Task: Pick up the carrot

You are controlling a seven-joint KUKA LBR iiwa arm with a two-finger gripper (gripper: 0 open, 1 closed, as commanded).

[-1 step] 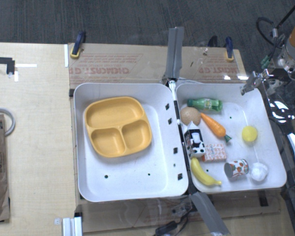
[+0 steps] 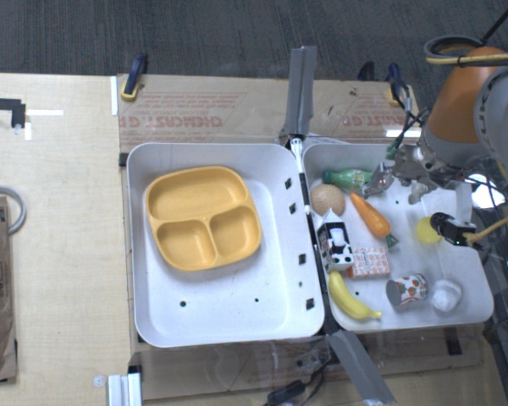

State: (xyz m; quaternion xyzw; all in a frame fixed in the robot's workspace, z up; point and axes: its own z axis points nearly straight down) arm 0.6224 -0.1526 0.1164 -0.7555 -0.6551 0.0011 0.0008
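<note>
Hovering just beside the carrot's (image 2: pixel 371 215) top end, the gripper (image 2: pixel 396 178) seems lined up for a grab — whether its jaws are apart, I cannot tell

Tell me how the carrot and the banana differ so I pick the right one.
The carrot is orange and straight, tapering toward a green end; the banana is yellow and curved. The carrot lies mid-bin, slanting down to the right, near the pincer; the banana lies at the front left corner, below a small carton. Both lie flat in the right bin.
</note>
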